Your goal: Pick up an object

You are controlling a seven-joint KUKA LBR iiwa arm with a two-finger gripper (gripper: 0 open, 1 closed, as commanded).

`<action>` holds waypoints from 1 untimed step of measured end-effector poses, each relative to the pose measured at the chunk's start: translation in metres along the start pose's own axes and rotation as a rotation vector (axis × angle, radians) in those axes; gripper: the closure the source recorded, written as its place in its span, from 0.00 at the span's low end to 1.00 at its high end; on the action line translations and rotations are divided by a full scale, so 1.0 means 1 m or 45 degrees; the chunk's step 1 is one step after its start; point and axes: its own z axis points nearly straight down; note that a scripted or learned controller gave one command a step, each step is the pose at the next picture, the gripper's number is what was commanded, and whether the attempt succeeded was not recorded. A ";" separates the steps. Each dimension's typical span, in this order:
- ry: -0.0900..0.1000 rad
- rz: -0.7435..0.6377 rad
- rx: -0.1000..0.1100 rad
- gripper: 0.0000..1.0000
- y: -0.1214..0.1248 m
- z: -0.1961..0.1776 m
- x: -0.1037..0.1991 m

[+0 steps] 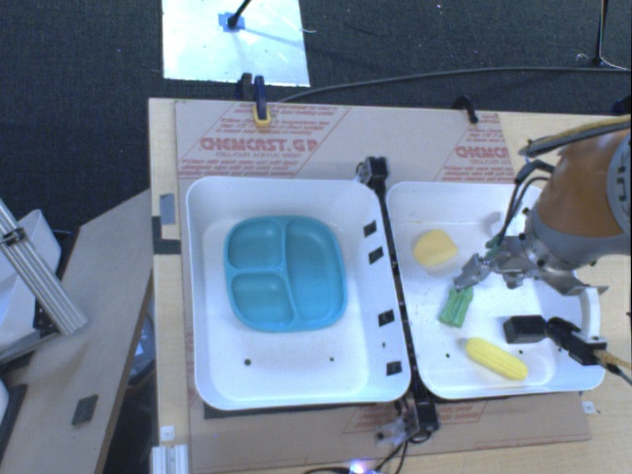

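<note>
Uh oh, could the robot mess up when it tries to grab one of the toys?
Maybe, in two ways. The gripper is right at the top end of the green toy, so it might catch just the tip and let it slip out. Also, the round yellow toy and the corn lie close by in the right bin, so the arm could bump one and push it away.

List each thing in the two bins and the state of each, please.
blue divided plate: lying flat in the left bin, nothing on it.
yellow round piece: resting loose in the right bin.
green piece: lying on the bin floor, at the gripper's tip.
corn cob: lying on its side, untouched.
gripper: low over the right bin; grip state unclear.
</note>
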 end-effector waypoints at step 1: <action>0.000 0.000 0.001 0.00 0.000 0.052 0.000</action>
